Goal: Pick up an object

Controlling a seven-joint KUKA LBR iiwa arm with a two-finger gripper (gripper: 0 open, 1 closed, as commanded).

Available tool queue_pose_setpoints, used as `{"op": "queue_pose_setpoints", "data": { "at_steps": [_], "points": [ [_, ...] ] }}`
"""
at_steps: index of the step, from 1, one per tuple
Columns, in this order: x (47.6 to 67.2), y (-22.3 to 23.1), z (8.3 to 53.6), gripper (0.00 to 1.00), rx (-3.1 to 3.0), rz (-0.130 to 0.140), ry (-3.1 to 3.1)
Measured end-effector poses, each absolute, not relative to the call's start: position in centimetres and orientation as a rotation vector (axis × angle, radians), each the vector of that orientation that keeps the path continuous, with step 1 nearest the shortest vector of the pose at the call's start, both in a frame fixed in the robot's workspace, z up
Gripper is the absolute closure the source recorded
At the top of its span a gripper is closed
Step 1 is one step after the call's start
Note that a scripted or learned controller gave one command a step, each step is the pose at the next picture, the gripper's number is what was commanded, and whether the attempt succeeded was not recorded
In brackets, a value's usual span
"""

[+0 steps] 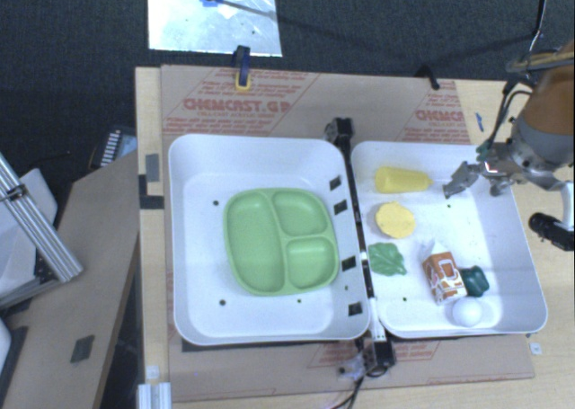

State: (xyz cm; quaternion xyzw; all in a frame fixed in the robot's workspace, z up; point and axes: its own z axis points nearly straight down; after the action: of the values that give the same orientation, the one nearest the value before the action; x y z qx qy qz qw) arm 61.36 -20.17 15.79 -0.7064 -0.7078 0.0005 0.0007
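My gripper (476,184) hangs over the upper right part of the right bin (521,254), its fingers spread open with nothing between them. Just left of it lies a yellow oblong piece (402,180). Below that sit a round yellow disc (394,218) and a green leafy piece (386,259). Toward the bin's front lie an orange carton (444,277), a dark green object (475,281) touching it, and a white ball (467,312).
The left bin (193,182) holds a light green divided plate (277,241). A black divider with clips (352,218) runs between the bins. The grey and orange arm (548,120) comes in from the right edge.
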Motion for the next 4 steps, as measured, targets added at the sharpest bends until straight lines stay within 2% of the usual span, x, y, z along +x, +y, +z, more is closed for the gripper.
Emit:
{"op": "queue_pose_setpoints", "data": {
  "at_steps": [1, 2, 3, 4],
  "points": [
    [62.2, -20.6, 11.2, 0.00, -2.217, 0.000, -2.226],
    [62.2, -20.5, 8.4, 0.00, -2.216, 0.000, -2.227],
    [62.4, -20.6, 9.6, 1.00, -2.218, -0.004, -2.232],
    [62.9, -20.6, 14.0, 1.00, -2.219, -0.004, -2.230]
  ]
}}
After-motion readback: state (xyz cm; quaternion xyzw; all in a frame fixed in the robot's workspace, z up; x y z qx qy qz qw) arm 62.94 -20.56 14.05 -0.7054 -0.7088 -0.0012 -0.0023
